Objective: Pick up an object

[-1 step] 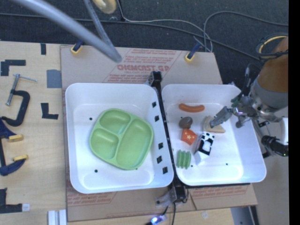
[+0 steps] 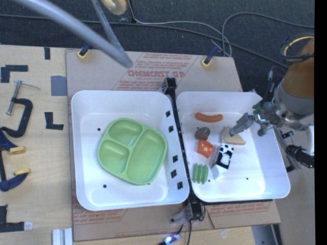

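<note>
The right bin (image 2: 265, 185) holds several small items: an orange sausage (image 2: 208, 117), a grey-brown lump (image 2: 203, 133), a red-orange cube (image 2: 205, 148), a black-and-white piece (image 2: 223, 156), a green ribbed piece (image 2: 200, 173) and a beige wedge (image 2: 231, 138). My gripper (image 2: 248, 130) hovers over the right side of this bin, just right of the beige wedge. It is open, with one finger (image 2: 240, 126) reaching toward the wedge and nothing between the fingers. The orange-banded wrist (image 2: 301, 83) is at the far right.
The left bin (image 2: 84, 137) holds a green divided plate (image 2: 133, 150). A black divider (image 2: 176, 137) runs between the bins. Clamps and tape marks lie on the bench at the left. A grey pole (image 2: 66, 19) crosses the top left.
</note>
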{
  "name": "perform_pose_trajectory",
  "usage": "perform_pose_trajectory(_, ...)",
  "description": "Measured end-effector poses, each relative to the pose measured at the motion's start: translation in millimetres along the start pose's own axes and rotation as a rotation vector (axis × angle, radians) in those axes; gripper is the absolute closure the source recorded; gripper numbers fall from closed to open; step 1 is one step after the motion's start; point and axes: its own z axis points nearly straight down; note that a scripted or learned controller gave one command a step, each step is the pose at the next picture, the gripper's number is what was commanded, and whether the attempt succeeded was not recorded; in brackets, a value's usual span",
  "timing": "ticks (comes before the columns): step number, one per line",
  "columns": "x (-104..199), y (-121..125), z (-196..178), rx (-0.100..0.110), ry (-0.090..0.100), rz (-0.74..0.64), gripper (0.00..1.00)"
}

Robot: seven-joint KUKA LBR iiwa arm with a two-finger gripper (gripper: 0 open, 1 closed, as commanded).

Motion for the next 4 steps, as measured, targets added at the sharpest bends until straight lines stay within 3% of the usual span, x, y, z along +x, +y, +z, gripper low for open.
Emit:
perform_pose_trajectory(1,-9.1,-4.8,56.5,0.005,0.0,0.001,0.0)
perform_pose_trajectory(3,-7.0,-5.2,134.4,-0.005,0.0,0.001,0.0)
perform_pose_trajectory(4,-6.6,-4.4,122.1,-0.007,0.0,-0.002,1.0)
